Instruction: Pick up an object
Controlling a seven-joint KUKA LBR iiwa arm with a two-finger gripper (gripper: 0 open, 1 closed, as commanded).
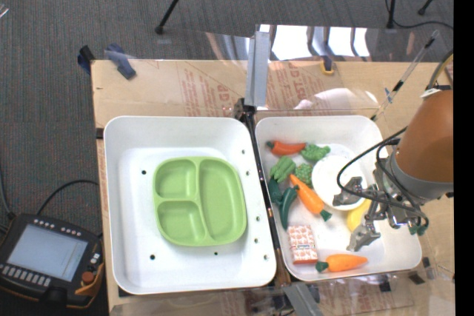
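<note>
Fingers of my gripper (361, 222) stand apart, gripping nothing, low over the right bin (392, 257) near its right wall. Just beside them lie a banana (356, 217) and a white plate (333, 175). One carrot (342, 262) rests by the bin's front edge, another (310, 197) mid-bin among green vegetables (284, 169), a small box (302, 243) near the front-left corner. The left bin (126, 137) holds a green tray (200, 200).

Bright, even overhead light. Glare streaks the clear panel (318, 41) behind the right bin (385, 131). Shadows stay soft; focus slightly soft.
</note>
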